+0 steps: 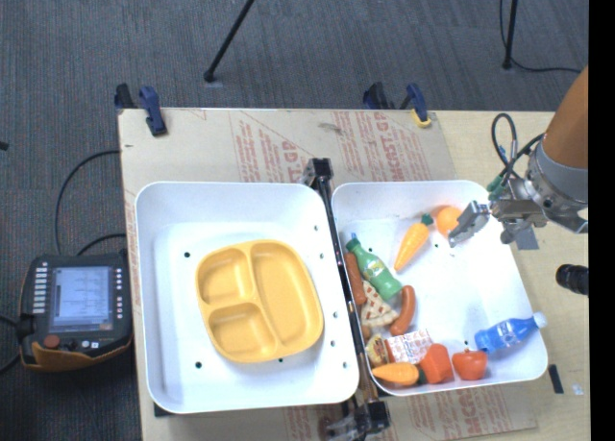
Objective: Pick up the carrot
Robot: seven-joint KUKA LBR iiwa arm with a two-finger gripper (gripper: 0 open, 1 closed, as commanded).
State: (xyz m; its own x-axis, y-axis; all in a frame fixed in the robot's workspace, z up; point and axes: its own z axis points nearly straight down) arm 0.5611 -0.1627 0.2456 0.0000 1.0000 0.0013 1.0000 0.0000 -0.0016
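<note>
Two white bins [154, 237] are carried by the desk [240, 136]. Inside the right one, the carrot [411, 242] is seen lying free, just beside the gripper [473, 221], whose spread cannot be told.

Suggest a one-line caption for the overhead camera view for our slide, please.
End effector beside the carrot in the right bin; yellow divided plate in the left bin.

Wooden bench [259, 136] bears two white bins [159, 228].
</note>
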